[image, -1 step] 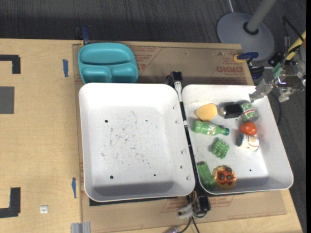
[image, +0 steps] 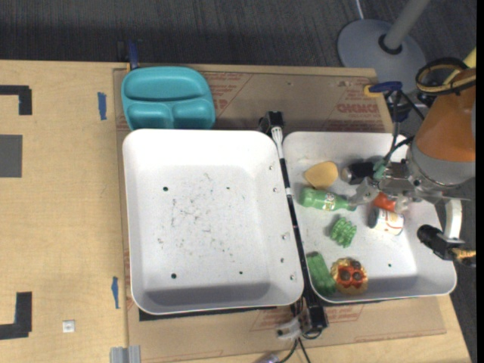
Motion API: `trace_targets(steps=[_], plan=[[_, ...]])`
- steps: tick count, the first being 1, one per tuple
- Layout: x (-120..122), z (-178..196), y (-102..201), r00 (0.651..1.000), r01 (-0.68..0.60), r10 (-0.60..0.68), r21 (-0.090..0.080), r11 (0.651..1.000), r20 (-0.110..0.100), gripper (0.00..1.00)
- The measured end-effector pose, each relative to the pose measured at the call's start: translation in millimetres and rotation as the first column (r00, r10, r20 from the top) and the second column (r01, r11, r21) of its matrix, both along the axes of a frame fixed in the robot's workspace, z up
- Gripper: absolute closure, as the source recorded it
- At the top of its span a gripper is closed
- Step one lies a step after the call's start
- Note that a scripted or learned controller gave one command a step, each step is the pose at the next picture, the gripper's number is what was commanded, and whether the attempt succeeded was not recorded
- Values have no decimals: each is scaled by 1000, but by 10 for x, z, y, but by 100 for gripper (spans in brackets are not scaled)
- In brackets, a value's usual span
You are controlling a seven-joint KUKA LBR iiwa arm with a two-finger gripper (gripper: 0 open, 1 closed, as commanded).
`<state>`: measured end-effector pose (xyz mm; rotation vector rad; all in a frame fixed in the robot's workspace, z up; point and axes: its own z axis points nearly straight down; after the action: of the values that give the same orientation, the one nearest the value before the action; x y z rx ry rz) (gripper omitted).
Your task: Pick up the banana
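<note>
- Camera view: we see the grey two-finger gripper (image: 372, 197) low over the right-hand shallow white bin (image: 435, 278), near its right side.
- We cannot tell how far its claw is parted, nor whether it holds anything.
- We note a pale yellow rounded banana piece (image: 322, 175) left of the claw, near but apart from it, in that bin's upper left.

This is a robot lab or test cell. A plywood bench (image: 60, 203) marked with black tape carries two shallow white bins (image: 204, 218) clipped side by side on flattened cardboard (image: 302, 97). Dark carpet (image: 189, 13) lies beyond, with a grey stand base (image: 378, 48) at far right and cabling on the grey-and-orange arm (image: 446, 142).
</note>
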<state>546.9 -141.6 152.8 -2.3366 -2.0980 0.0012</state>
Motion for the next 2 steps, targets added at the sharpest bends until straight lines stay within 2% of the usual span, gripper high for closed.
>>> trace_targets(steps=[1, 2], plan=[[-513, -645, 332, 999, -36, 36, -2, 999, 11, 0], [-450, 1481, -381, 935, 355, -355, -1, 935, 3, 0]])
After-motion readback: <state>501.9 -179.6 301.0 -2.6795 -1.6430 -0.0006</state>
